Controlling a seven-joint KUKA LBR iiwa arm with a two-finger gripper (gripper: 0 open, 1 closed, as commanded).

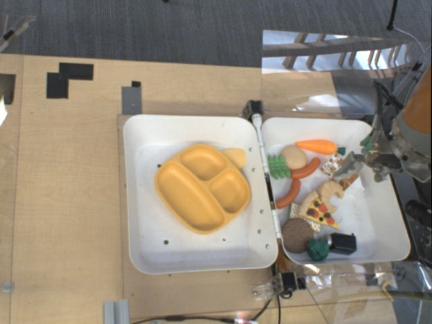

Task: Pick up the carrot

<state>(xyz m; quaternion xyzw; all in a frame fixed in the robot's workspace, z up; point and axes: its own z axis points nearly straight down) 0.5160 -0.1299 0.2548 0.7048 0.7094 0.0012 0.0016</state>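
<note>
The carrot (316,146) is orange with a small green end and lies flat near the far wall of the right bin (385,228). My gripper (363,167) hangs over that bin's right side, to the right of the carrot and a little nearer the camera. It stands open, and nothing is between its fingers. The carrot is apart from it and in full sight.
Around the carrot lie a beige potato (293,156), a green leafy piece (278,166), two sausages (304,169), a pizza slice (317,211), a brown round patty (295,233) and a black block (343,242). The left bin (145,241) holds a yellow divided plate (202,187).
</note>
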